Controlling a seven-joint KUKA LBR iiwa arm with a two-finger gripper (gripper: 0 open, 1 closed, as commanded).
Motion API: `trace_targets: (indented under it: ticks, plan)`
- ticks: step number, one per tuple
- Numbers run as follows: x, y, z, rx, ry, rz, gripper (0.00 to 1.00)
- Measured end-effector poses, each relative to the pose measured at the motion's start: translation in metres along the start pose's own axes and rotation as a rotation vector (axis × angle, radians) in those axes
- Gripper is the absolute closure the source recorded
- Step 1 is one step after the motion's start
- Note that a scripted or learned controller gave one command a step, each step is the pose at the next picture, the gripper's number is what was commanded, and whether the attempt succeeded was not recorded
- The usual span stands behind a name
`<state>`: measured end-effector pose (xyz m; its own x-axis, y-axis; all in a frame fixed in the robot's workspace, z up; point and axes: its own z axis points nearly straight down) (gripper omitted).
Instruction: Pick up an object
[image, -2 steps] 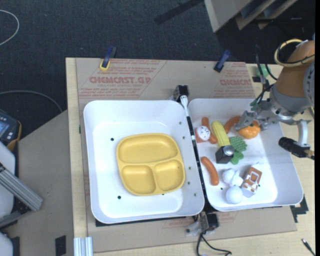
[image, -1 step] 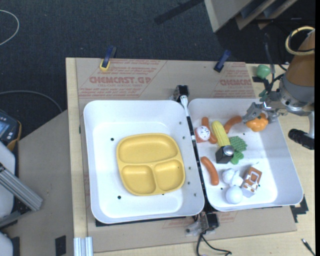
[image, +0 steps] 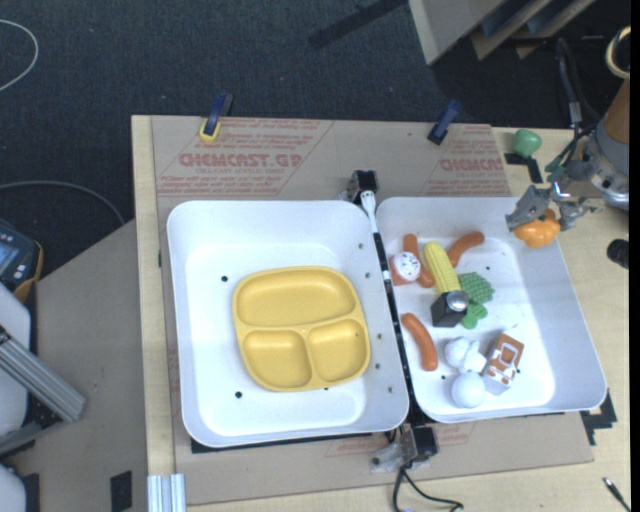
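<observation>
Hovering over the far right corner of the right bin (image: 570, 300), the gripper (image: 537, 212) clamps a small orange object (image: 539, 233) between its fingers, lifted above the bin's rim. Below and left in that bin lie a corn cob (image: 440, 266), sausages (image: 421, 340) and a small clock (image: 405, 265). The left bin (image: 200, 240) holds a yellow divided tray (image: 300, 326).

two white bins (image: 190, 300), one yellow divided tray (image: 300, 327), three toy sausages (image: 422, 341), one corn cob (image: 440, 267), one orange toy (image: 540, 233)
</observation>
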<state>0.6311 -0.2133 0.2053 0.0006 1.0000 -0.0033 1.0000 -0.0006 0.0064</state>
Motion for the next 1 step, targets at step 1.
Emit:
trace_targets:
  ticks: [1]
  plan:
    - [-0.0004, 0.0011, -0.0215, 0.001, 0.001, -0.001, 1.0]
